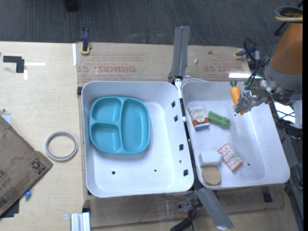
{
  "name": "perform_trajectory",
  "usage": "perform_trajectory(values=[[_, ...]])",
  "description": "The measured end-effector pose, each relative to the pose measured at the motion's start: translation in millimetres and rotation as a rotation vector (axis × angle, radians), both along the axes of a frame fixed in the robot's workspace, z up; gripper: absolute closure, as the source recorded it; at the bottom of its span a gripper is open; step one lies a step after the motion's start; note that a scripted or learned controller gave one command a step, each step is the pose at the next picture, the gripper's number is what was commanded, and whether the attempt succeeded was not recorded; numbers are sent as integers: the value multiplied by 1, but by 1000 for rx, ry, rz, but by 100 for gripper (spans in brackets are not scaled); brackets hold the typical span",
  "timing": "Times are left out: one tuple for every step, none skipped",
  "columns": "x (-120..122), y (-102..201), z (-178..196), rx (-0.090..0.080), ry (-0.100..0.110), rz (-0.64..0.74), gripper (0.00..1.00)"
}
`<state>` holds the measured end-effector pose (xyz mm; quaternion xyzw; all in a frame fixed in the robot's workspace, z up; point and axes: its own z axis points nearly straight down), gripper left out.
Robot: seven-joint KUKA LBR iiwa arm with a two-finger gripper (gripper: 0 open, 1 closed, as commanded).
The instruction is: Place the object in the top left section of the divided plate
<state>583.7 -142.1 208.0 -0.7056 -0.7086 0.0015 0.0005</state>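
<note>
The blue divided plate (119, 125) lies in the left bin (130, 177), with two small sections on its left and one large section on its right. My gripper (240, 108) hangs over the back of the right bin (269, 167). An orange carrot with a green top (234, 95) stands upright right against the gripper's left side; I cannot see whether it is gripped or only beside it. The gripper is well to the right of the plate, across the wall between the bins.
The right bin also holds a small red and white box (198, 117), a green pepper-like piece (219, 119), a red patterned packet (230, 157), a white block (210, 158) and a tan disc (211, 175). A grey ring (61, 145) and a cardboard box (17, 165) lie on the bench at left.
</note>
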Motion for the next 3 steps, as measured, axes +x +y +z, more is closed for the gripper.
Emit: perform_trajectory(values=[[-38, 38, -98, 2, 0, 174, 100], [-18, 44, -116, 1, -3, 370, 100], [-71, 18, -117, 3, -1, 473, 100]])
